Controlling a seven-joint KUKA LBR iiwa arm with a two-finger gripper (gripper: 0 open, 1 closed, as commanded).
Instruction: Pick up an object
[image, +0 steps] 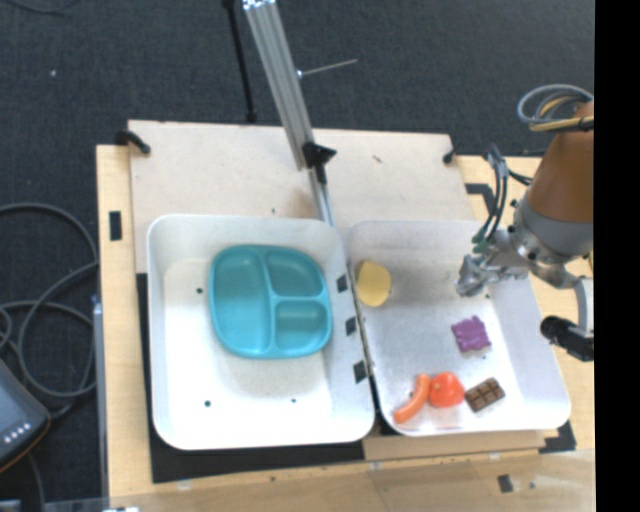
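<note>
Purple block (470, 333) just below hand (473, 277)

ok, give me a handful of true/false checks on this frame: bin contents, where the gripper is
1. The teal divided plate lies in the left bin. True.
2. The purple block sits in the left bin. False: it lies in the right bin, below the gripper.
3. The gripper is over the right bin. True.
4. The yellow object is by the right bin's left wall. True.
5. The orange toy lies on the teal plate. False: it lies near the right bin's front edge, beside the brown piece.
6. The gripper holds the brown piece. False: that piece lies on the bin floor, apart from the gripper.
</note>
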